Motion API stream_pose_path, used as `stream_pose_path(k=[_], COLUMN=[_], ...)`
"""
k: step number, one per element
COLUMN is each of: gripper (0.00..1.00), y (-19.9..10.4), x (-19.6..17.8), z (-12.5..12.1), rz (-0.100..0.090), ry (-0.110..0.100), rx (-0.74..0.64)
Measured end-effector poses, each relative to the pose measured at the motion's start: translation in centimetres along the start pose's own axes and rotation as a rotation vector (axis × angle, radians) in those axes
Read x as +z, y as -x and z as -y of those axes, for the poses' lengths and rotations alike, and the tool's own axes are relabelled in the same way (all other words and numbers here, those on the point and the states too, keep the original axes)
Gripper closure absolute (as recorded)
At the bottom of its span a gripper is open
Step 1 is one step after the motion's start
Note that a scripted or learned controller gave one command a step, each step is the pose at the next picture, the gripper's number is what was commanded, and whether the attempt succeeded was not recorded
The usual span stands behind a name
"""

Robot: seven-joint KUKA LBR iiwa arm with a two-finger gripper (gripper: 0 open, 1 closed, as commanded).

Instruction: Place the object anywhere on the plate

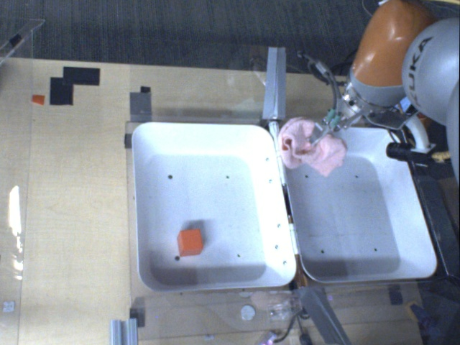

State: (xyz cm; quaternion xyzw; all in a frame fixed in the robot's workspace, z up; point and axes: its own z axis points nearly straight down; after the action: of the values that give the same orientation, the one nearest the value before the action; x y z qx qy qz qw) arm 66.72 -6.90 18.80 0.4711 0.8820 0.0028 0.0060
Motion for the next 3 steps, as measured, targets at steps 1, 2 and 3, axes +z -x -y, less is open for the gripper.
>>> stream_pose_path(k=[1, 2, 3], gripper=[1.00, 1.00, 1.00], y=[0.0, -4.4, -9.6], x=[-3.9, -4.9, -5.4], z=[-0.4, -2.5, -3.1], rz=[0.000, -0.002, -0.002], ry=[0.000, 0.000, 0.003], rx=[-0.007, -0.411, -0.812])
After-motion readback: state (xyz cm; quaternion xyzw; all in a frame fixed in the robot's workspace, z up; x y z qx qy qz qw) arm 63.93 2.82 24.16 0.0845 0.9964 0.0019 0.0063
